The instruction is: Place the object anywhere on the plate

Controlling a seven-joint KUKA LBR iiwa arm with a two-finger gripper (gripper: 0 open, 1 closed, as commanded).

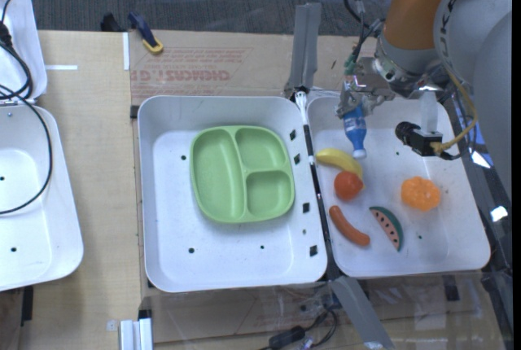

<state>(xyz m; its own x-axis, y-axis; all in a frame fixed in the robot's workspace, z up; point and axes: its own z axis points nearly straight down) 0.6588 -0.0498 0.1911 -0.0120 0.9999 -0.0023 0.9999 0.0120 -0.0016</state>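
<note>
A green plate [242, 172] with three compartments lies in the left white bin [163, 202]. My gripper [353, 107] hangs over the back left part of the right bin [456, 251], shut on the upper end of a small blue bottle [355, 131]. The bottle points down, its white cap just above the bin floor beside a yellow banana [339, 160]. The plate is to the left of the gripper, across the wall between the two bins.
In the right bin lie a red tomato [348, 185], a sausage [349, 226], a watermelon slice [387, 227] and an orange [420, 194]. A black fitting with cables [415, 137] hangs off the arm. A white sink-like tray [32, 202] stands at far left.
</note>
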